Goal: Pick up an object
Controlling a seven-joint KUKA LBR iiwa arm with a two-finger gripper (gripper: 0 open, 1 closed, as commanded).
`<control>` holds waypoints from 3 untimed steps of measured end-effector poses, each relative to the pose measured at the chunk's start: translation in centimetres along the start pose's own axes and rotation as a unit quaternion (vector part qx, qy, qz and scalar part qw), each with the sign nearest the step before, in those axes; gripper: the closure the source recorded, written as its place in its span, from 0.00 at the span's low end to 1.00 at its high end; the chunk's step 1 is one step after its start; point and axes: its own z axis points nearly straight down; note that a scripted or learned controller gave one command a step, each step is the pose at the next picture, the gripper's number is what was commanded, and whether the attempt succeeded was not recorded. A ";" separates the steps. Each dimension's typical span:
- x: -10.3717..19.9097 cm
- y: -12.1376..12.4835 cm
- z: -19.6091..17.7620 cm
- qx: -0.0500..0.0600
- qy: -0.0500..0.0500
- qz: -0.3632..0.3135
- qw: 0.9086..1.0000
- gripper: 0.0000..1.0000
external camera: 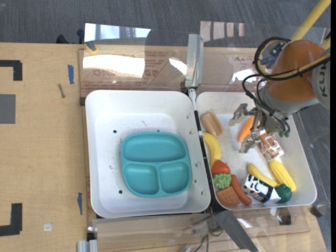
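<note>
Your carrot (245, 129), a small orange piece, sits between the fingers of the gripper (251, 132) in the upper middle of the right bin (303, 167); the two grey fingers are spread on either side of it, one toward the left and one lower down, and you cannot tell from this slanted view whether they actually pinch it or merely straddle it. Just to the right of the carrot lies a small red-and-white carton (271, 146), touching or nearly touching the gripper's lower finger. Below that you have a corn cob (282, 174) lying at a slant, a yellow banana-like piece (261, 174) beside it, and a black-and-white box (259, 188) near the bin's front edge. Along the bin's left wall you see a bread roll (212, 124), a banana (212, 146), a red tomato (221, 167), green grapes (222, 180), a waffle piece (228, 197) and a sausage (241, 192). The left bin (100, 114) holds a teal divided plate (155, 162).
</note>
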 end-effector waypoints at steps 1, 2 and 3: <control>2.7 -0.1 1.2 -0.001 0.005 0.002 1.000 0.00; 2.2 0.0 -0.2 0.001 -0.002 0.001 1.000 1.00; -2.8 -2.1 -0.6 0.000 0.006 0.070 0.998 1.00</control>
